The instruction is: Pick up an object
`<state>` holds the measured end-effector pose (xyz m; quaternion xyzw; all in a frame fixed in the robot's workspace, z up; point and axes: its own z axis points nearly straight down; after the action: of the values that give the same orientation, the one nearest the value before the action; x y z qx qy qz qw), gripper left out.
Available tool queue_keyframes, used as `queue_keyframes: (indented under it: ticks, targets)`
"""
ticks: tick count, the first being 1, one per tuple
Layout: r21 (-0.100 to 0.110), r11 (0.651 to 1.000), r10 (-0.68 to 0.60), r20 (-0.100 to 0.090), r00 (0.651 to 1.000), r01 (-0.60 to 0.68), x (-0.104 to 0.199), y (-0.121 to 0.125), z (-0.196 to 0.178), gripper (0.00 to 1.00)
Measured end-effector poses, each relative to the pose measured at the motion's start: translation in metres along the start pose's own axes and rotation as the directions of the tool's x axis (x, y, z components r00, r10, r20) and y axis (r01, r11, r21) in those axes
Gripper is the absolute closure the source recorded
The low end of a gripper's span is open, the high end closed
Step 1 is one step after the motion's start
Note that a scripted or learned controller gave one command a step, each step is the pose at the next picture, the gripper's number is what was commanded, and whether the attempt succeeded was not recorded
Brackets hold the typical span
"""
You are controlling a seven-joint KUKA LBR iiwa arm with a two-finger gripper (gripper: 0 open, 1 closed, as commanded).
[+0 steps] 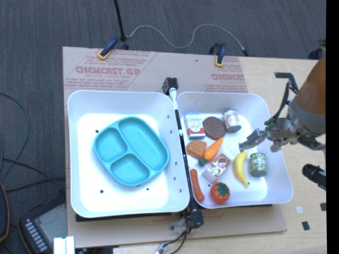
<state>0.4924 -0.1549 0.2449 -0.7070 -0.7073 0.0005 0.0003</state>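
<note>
The right bin [275,192] holds several toy foods: a banana [241,168], a green can [258,164], a tomato [220,192], a carrot [213,148], a brown round patty [214,127], a small silver can [231,119], a sausage [196,185], a waffle piece [196,148] and two small cartons [194,126] [217,166]. My gripper [263,143] hangs over the bin's right side, just above the banana and the green can. It is open, and nothing is between its fingers.
The left bin [85,194] carries a blue divided plate [131,150]. A black rail [180,142] runs between the bins. Two clamps [108,47] [219,54] hold the cardboard base at the back. A cable [159,33] loops behind.
</note>
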Motion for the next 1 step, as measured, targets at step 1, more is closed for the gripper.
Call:
queue_keyframes:
  ticks: [1]
  targets:
    - [-0.014, 1.000, 0.001, 0.001, 1.000, -0.001, 0.0133, 0.0292, 0.1252, 0.00]
